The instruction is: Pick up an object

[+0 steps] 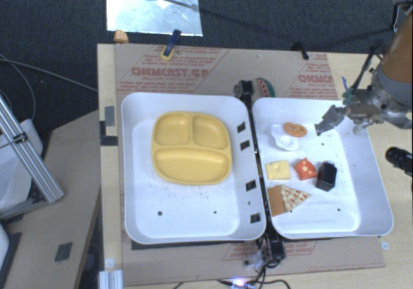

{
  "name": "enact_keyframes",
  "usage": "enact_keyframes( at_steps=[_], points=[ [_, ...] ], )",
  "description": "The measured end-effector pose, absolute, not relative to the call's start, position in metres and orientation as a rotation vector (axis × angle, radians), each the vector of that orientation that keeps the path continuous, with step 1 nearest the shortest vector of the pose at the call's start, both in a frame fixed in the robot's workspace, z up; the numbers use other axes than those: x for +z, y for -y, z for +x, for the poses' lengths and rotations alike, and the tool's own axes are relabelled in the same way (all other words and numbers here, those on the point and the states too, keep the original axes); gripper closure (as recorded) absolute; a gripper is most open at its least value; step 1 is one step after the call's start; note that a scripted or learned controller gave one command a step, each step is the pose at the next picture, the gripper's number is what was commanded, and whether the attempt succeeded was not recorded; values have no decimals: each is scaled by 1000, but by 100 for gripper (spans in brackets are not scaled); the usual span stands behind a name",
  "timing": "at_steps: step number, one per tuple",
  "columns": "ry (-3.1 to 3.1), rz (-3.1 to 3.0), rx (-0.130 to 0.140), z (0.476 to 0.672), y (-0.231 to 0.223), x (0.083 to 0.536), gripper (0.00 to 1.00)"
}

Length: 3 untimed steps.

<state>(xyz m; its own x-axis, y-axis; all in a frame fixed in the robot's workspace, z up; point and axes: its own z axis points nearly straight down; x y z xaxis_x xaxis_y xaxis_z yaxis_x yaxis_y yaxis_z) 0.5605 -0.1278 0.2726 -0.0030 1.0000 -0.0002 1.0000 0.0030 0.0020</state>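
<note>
Here, worktop: brown board [213,65] carrying two shallow white bins
Left bin: white tray [132,171] holding a pale yellow divided plastic plate [191,148]
Right bin: white tray [361,178] with the small toy foods
Claw [321,128]: hovers above the right bin's upper part, grasping nothing; whether spread or clenched, I cannot tell
Nearest target: orange round toy cookie [295,129] on a white piece [284,140], just left of the claw
Others: red wedge [305,168], black block [326,175], yellow cheese square [278,169], lower and further off
</note>
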Motion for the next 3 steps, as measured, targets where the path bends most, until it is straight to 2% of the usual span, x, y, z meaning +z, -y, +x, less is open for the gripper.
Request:
enact_keyframes(
  at_steps=[1, 2, 3],
  points=[
    [-2229, 2227, -6, 505, 104, 123, 0],
    [-2225, 2214, 4, 541, 94, 125, 0],
    [-2229, 2206, 12, 508, 37, 250, 0]
  ],
)
